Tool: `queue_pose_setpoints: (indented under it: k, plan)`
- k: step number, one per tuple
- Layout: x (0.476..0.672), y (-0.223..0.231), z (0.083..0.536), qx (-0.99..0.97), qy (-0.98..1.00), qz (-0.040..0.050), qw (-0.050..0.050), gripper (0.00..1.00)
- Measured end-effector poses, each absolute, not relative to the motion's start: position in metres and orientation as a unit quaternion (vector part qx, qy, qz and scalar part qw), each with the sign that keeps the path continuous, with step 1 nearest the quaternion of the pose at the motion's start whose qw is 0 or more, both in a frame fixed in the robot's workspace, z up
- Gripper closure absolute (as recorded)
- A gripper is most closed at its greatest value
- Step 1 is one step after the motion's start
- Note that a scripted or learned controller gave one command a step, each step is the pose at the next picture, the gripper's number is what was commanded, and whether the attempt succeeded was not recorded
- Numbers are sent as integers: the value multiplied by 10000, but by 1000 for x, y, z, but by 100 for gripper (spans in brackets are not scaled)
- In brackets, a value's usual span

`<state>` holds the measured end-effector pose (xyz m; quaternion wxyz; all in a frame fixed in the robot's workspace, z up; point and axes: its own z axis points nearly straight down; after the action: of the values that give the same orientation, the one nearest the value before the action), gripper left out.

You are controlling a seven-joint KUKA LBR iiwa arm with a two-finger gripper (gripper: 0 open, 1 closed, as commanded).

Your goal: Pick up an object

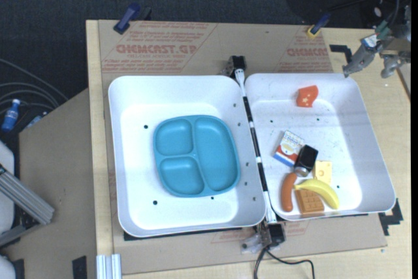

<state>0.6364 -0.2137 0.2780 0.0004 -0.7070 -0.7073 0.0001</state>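
The right bin (pixel 366 140) holds several small items. A red-orange block (pixel 307 96) lies near its far wall. A small white, blue and red box (pixel 288 147) and a black piece (pixel 305 157) sit mid-bin. At the front lie a sausage (pixel 288 191), a yellow banana (pixel 319 191), a brown waffle piece (pixel 309 202) and a yellow cheese square (pixel 323 170). My gripper (pixel 367 68) hangs over the bin's far right corner, away from all the items, open with nothing between its fingers.
The left bin (pixel 130 114) carries a blue divided plate (pixel 194 155). A ridge with black clips (pixel 251 140) separates the two bins. Cables and dark equipment crowd the top right behind the bench.
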Motion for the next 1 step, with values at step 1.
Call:
queue_pose_setpoints:
  k: [1]
  plan:
    - [666,-223,156,-7067,-7075,10,20,0]
